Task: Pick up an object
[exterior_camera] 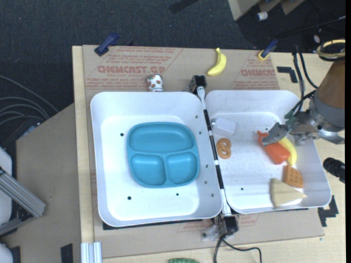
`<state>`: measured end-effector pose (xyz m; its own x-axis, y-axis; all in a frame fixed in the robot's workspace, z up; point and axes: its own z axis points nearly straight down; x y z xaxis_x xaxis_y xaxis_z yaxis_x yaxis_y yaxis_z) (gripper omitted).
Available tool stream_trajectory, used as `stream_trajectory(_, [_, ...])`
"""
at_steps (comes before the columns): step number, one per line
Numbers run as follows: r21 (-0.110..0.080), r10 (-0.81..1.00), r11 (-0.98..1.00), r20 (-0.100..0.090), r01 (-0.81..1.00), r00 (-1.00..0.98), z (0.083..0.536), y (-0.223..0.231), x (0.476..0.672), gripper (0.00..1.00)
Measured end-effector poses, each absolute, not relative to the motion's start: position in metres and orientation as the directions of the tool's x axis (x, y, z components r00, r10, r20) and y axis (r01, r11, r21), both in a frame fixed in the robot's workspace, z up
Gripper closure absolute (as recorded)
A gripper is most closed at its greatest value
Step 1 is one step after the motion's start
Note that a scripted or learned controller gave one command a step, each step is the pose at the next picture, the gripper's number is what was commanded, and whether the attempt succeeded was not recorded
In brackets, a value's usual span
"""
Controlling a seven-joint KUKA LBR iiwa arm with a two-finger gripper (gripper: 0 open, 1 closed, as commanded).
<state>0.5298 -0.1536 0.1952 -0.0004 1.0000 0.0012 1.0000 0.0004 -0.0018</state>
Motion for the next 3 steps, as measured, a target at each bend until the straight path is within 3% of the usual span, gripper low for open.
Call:
stream_trajectory(1, [-0.001, 1.0, 0.0, 0.0, 1.0, 0.0, 0.084, -0.184, 0.596, 0.0])
stream_trajectory(2, [0.001, 1.0, 0.002, 0.0, 1.0, -0.002, 0.085, -0.124, 0.667, 0.0])
stream_trajectory(3, [-0.001, 1.0, 0.001, 0.0, 1.0, -0.001, 0.085, -0.115, 0.667, 0.0])
